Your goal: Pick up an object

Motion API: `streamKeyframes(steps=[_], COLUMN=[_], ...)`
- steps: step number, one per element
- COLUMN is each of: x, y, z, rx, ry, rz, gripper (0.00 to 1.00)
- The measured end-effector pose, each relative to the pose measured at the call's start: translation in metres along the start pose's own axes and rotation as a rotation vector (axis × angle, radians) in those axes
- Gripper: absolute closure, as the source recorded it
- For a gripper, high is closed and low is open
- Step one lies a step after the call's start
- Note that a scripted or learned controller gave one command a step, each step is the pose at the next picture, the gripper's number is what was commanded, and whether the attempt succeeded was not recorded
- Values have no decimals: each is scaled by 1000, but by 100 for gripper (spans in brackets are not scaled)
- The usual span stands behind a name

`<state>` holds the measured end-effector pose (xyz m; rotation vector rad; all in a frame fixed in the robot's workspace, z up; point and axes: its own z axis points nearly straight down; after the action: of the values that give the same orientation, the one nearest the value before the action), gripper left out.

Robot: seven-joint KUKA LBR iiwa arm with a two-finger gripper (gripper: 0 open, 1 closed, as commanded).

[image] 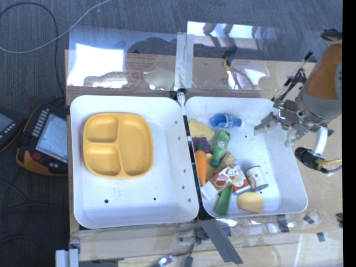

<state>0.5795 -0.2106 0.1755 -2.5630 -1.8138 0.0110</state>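
The table [328, 204] carries two shallow white bins side by side. The left bin [100, 204] holds a yellow divided plate [118, 144], lying flat toward the bin's upper left, with three compartments. The right bin [283, 177] holds a cluster of small objects gathered against its left wall and lower area. A blue bottle [225, 120] lies on its side near the top of the cluster. Below it, a green bottle [221, 142] lies tilted, touching a yellow wedge [199, 129] on its left and a purple grape bunch [202, 145] just beside it. An orange carrot [201, 166] lies lengthwise along the bin's left wall. A red and white carton [227, 178] lies flat below the green bottle, with a small can [256, 178] on its side just to the right. A green cucumber [223, 201] lies partly under the carton, and a yellow lemon [250, 202] rests near the bin's lower edge, just beside the cucumber. The arm [324, 82] enters from the right, with its orange band above the wrist. The tool [297, 128] sits over the right edge of the right bin, well apart from the object cluster. The tool's fingers appear spread apart, with nothing between them. A handheld controller [44, 141] with a screen lies on the floor to the left of the table.
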Motion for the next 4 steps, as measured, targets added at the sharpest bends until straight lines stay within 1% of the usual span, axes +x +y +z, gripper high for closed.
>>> streamKeyframes(steps=[1,2,3,4], x=[75,122,114,103], y=[32,-10,-17,10], z=[87,-5,-3,81], rx=[-7,1,1,-4], ry=[-1,0,-1,2], rz=[29,369,310,24], gripper=[0,0,0,0])
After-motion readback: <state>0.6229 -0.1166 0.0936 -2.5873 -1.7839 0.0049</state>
